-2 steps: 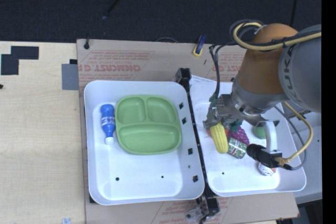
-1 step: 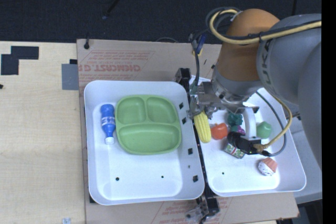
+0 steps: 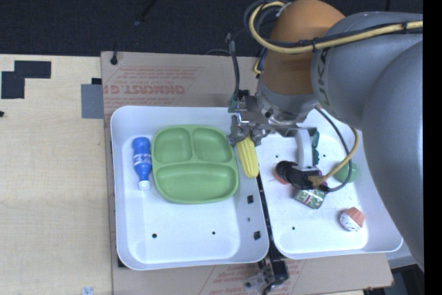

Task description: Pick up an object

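The grey arm with its orange band (image 3: 304, 45) reaches over the two shallow white bins (image 3: 179, 245), its two-finger gripper (image 3: 243, 138) clenched on the top end of a yellow corn cob (image 3: 247, 157). The cob's long axis runs near-vertical in view, beside the green divided plate (image 3: 193, 166), above the bins' shared edge; a small blue bottle (image 3: 141, 161) lies left.

Left bin (image 3: 131, 231): divided tray (image 3: 193, 164) at centre, bottle (image 3: 141, 161) touching it at 9 o'clock, corn cob (image 3: 246, 155) at its 3 o'clock on the bin divider. My gripper (image 3: 243, 126) sits at the cob's 12 o'clock. Right bin (image 3: 387, 242): small block (image 3: 351, 218) at 5 o'clock.
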Motion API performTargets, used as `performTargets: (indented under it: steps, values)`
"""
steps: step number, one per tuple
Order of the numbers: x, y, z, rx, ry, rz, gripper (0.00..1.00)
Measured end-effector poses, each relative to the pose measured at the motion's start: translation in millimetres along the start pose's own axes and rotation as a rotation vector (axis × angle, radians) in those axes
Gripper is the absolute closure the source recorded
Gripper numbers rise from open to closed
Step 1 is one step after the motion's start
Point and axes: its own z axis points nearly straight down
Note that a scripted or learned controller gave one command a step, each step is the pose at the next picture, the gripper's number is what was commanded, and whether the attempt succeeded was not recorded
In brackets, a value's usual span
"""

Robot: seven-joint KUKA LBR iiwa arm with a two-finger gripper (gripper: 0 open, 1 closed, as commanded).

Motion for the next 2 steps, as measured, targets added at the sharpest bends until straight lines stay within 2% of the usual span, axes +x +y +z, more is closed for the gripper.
performTargets:
  steps: [1, 2]
  values:
    - [16.4, 20.9, -5.3, 0.000, -0.001, 0.001, 1.00]
    - [14.5, 13.5, -4.0, 0.003, -0.002, 0.001, 1.00]
